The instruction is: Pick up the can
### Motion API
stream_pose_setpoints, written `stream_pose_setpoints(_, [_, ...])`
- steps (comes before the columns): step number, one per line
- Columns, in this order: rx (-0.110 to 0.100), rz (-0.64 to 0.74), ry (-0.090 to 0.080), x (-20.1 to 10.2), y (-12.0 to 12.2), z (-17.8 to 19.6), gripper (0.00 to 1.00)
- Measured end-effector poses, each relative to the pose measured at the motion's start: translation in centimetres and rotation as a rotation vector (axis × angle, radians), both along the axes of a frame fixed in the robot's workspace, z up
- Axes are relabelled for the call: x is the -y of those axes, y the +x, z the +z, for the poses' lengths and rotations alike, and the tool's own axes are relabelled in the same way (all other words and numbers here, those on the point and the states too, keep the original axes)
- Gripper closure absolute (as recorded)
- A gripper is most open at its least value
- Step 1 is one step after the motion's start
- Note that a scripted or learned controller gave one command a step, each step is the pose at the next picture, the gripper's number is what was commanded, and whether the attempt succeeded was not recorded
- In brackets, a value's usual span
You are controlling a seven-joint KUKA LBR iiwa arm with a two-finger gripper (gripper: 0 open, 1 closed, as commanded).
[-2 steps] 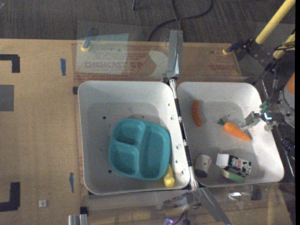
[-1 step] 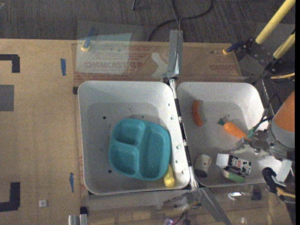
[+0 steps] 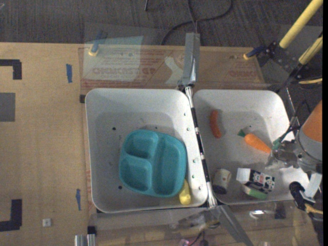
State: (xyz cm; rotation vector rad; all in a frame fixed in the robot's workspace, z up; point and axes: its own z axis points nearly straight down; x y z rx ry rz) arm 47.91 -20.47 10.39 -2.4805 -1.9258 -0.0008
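The can is a small tan cylinder near the front left corner of the right bin, close to the divider. My gripper hangs over the right side of that bin, just right of an orange carrot and well to the right of the can. Nothing shows in its grasp. The arm's orange band sits at the view's right edge.
Between the can and the gripper lie a small white box, a black-and-white carton and a greenish piece. A red sausage lies further back. The left bin holds a teal divided plate and a yellow item.
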Motion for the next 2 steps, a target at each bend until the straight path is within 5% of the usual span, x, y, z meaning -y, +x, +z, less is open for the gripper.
stream_pose_setpoints(1, [0.0, -0.001, 0.0, 0.0, 0.0, 0.0, 0.0])
stream_pose_setpoints(2, [0.004, 0.053, -0.005, -1.8, 0.1, -1.7, 0.0])
